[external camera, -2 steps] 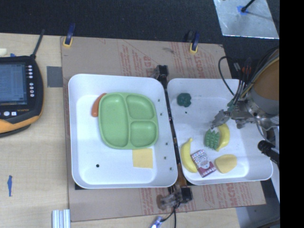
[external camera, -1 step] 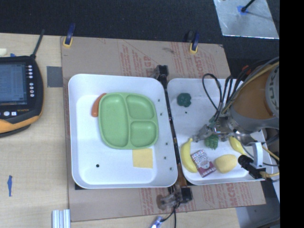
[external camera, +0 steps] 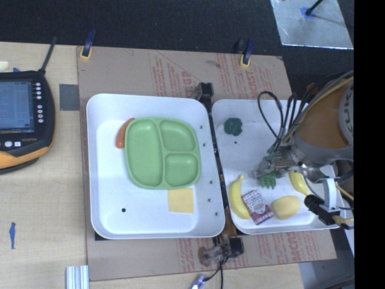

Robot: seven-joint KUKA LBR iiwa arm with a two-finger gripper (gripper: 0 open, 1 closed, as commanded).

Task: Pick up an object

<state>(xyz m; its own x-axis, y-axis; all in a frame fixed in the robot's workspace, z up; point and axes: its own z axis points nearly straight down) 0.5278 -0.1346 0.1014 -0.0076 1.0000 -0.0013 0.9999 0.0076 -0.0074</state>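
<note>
A green leafy piece [external camera: 267, 179] lies in the right bin [external camera: 252, 110], directly under the gripper [external camera: 272, 166]; whether the tips touch it cannot be told, nor whether they are parted or closed. Just beside it lie a banana [external camera: 237, 196], a red-and-white packet [external camera: 255, 206], a lemon [external camera: 286, 206] and a second banana [external camera: 298, 180]. The left bin [external camera: 102, 161] holds a green divided tray [external camera: 162, 152].

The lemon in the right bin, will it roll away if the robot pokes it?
Probably a bit. The lemon looks rounded, so a push could roll it, though the bin wall close beside it would likely stop it. Its smooth skin may slip from the fingers.
</note>
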